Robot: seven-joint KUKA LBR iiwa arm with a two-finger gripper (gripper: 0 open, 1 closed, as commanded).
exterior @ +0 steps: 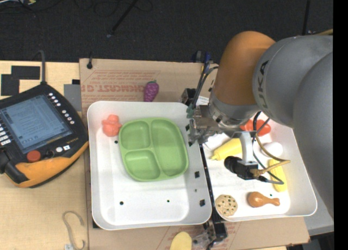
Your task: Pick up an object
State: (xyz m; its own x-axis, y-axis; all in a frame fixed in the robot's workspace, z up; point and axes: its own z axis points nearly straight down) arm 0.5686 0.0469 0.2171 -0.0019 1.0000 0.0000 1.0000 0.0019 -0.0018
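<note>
We cannot tell how the gripper (202, 129) stands, over the seam between the bins. Nearby in the right bin (304, 202) lie a yellow bottle (227, 148) (tilted), cookie (225, 205) and drumstick (262, 199).

My arm (293, 80): smooth grey casing, satin sheen; orange band glossy. Bins (141, 211): white plastic, smooth, faintly glossy. Green divided tray (152, 150), frame centre: matt plastic. Backing board (125, 80), upper centre: brown corrugated cardboard, matt. Cookie (226, 205), lower right: rough, speckled. Drumstick (262, 199): glossy plastic.
</note>
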